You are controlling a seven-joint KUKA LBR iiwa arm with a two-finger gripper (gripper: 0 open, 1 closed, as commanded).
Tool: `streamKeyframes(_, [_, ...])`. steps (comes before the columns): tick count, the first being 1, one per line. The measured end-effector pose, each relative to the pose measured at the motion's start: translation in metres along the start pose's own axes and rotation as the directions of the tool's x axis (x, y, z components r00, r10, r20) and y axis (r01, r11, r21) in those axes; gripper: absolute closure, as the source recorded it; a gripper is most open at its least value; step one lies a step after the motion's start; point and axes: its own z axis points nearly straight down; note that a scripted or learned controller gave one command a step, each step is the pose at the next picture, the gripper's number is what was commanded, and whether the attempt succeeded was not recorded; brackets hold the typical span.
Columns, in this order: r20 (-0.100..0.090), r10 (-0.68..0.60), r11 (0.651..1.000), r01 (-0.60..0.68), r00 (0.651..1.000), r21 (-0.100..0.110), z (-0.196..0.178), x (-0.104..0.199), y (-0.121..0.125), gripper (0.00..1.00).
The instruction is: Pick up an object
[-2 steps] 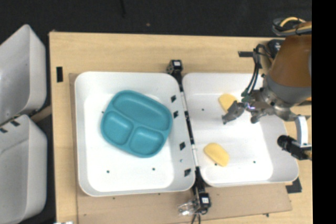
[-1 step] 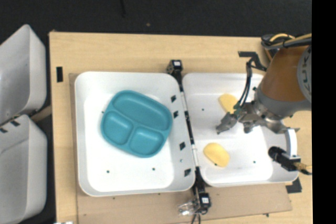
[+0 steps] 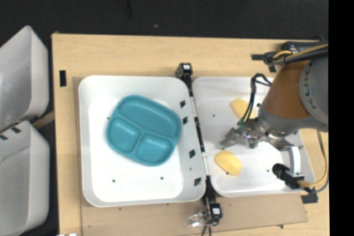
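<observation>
Pincer: grey metal, small and angular, at the end of the grey arm with its broad orange band. It hangs low over the right bin, pointing toward the middle divider. Whether it stands wide or narrow I cannot tell from here; the tips blur against the white floor, and nothing can be seen gripped.

Yellow lump, near: just below and beside the pincer on the bin floor, apart from it. Rounded, smooth, matte, somewhat egg-shaped.

Yellow lump, far: above the pincer, close by the wrist and partly hidden behind a dark cable. Same soft yellow, rounded outline.

Right bin: shallow, white, hard plastic with rounded corners and a few small dark specks on the floor.

Left bin: away from the pincer, across the divider. Same white plastic, same shallow shape.

Blue tray: lying flat in the left bin, well apart from the pincer. Teal, smooth plastic, a rounded outline with three moulded compartments, one large and two smaller.

Bench: pale wood, flat, bearing both bins.

Black clips: at the ends of the seam between the bins.
</observation>
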Motion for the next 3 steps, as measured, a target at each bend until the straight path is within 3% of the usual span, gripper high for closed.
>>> streamKeyframes(1, [-0.001, 0.006, 1.000, -0.006, 1.000, -0.003, -0.012, -0.001, 0.001, 1.00])
streamKeyframes(3, [0.001, -0.003, 1.000, 0.003, 1.000, -0.009, -0.116, -0.009, 0.004, 1.00])
